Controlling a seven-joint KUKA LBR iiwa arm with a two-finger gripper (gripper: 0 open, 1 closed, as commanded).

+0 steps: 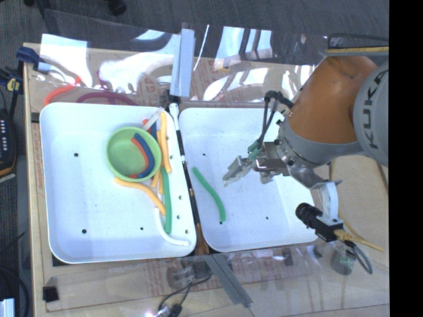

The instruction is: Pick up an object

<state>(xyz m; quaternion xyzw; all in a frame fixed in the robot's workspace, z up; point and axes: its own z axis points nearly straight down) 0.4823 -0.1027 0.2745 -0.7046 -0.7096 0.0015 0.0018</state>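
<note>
— What was laid out on the tabletop point(370, 177), and of what make?

— Two shallow white bins of smooth, glossy plastic were set side by side. In the left bin point(73, 210) a round green bowl point(132, 152) was seen toward two o'clock of the bin's middle, with a red piece and a blue piece nested inside it. Thin flexible strips point(162, 187) in orange, yellow, green and white were curled around and below the bowl, running toward five o'clock. In the right bin point(264, 236) a single slim green strip point(210, 193), gently bent, was lain at about eight o'clock of the bin's middle.

— Could any writing be read?

— Part of large dark lettering was made out on the grey arm point(373, 117), at the three o'clock edge; it was cut off and could not be read whole.

— How was the arm posed?

— It was reached in from three o'clock, its orange band bulked over the right bin. The jaws point(239, 169) were pointed toward nine o'clock, just beside the green strip but apart from it. They appeared narrowly parted, and nothing was held between them.
</note>
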